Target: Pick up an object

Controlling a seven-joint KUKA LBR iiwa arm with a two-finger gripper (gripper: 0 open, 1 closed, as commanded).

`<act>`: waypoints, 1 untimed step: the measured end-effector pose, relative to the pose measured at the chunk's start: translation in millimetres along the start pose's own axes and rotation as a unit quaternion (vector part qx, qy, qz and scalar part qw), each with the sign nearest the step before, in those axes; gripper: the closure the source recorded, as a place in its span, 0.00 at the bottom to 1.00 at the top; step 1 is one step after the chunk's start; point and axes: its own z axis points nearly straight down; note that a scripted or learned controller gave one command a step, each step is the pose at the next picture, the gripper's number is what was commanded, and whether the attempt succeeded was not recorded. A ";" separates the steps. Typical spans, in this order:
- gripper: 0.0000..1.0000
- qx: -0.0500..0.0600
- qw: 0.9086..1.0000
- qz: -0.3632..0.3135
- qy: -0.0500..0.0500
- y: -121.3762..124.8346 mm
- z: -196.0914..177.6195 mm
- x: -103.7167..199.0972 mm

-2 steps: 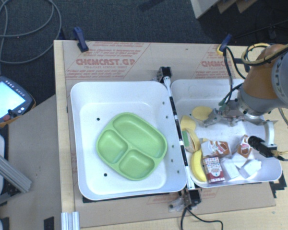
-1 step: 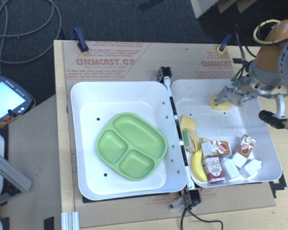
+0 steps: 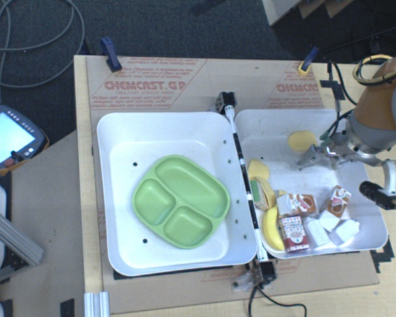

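- Banana (image 3: 272, 228) lies at the right bin's (image 3: 376, 240) left wall, long axis running near to far.
- Cartons (image 3: 295, 233) crowd just beside it; yellow lemon (image 3: 302, 140) sits apart, farther back.
- Tool (image 3: 315, 156) hangs near the lemon; grip state, cannot tell.
- Left bin (image 3: 112, 177) holds a green divided tray (image 3: 180, 201), with open floor around it.
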 end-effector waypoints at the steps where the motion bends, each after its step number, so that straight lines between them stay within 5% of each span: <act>1: 0.00 -0.001 1.000 -0.001 0.000 72.6 -0.7 34.8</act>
